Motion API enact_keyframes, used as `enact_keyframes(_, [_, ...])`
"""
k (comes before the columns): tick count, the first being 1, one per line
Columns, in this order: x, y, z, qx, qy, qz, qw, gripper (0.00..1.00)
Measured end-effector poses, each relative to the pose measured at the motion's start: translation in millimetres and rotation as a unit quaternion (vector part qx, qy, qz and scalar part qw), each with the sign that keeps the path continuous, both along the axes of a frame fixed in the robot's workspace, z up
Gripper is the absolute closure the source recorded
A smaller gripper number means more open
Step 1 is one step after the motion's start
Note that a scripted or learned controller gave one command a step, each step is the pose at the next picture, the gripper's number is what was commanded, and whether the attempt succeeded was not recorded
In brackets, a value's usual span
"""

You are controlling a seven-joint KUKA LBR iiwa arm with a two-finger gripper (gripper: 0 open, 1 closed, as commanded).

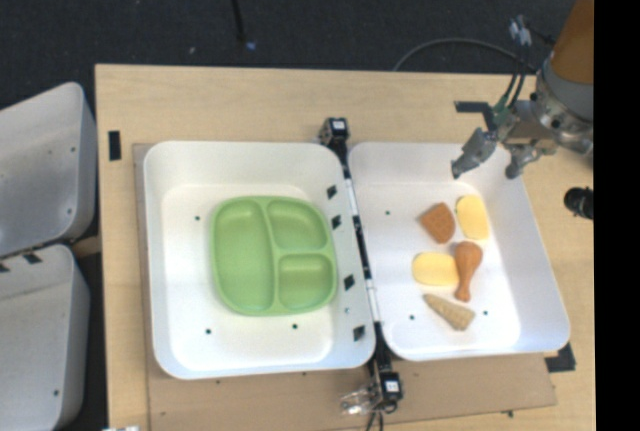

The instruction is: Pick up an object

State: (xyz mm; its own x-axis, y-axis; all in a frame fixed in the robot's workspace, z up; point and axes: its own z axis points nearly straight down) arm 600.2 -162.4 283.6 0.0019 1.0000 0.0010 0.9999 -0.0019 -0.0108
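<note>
Left bin (pixel 160 249): one green divided tray (pixel 272 254), lying flat.
Right bin (pixel 530 304): five food pieces, namely a brown nugget (pixel 436 222), two yellow pieces (pixel 472 217) (pixel 435 268), a drumstick (pixel 467 267) and a tan wedge (pixel 449 311).
Gripper (pixel 492 159): fingers spread apart, nothing between them, above the right bin's far edge.
Food relative to gripper: clustered nearer the camera, apart from the fingers.

1. The arm (pixel 572 39) is being seen at the right edge, its orange band sitting above the grey wrist.
2. The wrist is being held low, pointing leftward and down.
3. The gripper (pixel 492 157) is being carried with its two fingers (pixel 470 157) spread apart.
4. Nothing is being held between the fingers.
</note>
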Motion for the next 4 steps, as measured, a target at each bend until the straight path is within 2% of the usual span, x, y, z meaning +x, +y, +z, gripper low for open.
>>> enact_keyframes(1, [2,0,7,-0.0006,-0.006,0.001,1.0000,0.00])
enact_keyframes(2, [-3,-4,-55,-0.0010,-0.003,0.001,1.0000,0.00])
enact_keyframes(3, [4,-1,-101,-0.0012,-0.004,0.001,1.0000,0.00])
enact_keyframes(4, [-2,6,-153,-0.0010,-0.004,0.000,1.0000,0.00])
